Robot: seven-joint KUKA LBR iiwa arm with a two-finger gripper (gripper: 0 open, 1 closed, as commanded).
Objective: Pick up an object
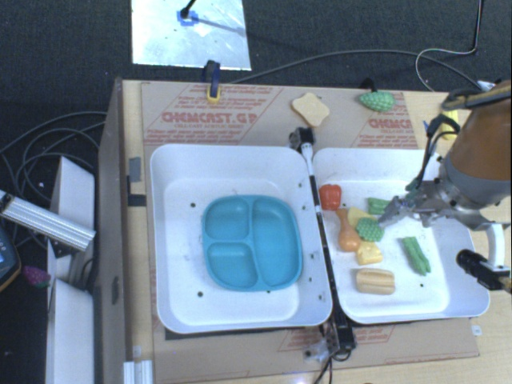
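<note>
The right bin (456, 294) holds several toy foods. A red piece (330, 195) lies by its left wall, with an orange piece (346, 232) below it. A small green piece (377, 206) and a round green piece (369, 230) lie mid-bin. Lower down are a yellow piece (369, 254), a tan roll (374, 281) and a long green pod (415, 254). My gripper (394, 213) reaches in from the right and hangs low, just right of the two green pieces. Nothing shows in its grasp.
The left bin (176, 214) holds a blue divided plate (250, 242). On the cardboard behind the bins lie a tan bread slice (310, 109) and a green toy (377, 100). A clamp (212, 81) stands at the back edge. Cables run along the back and the left.
</note>
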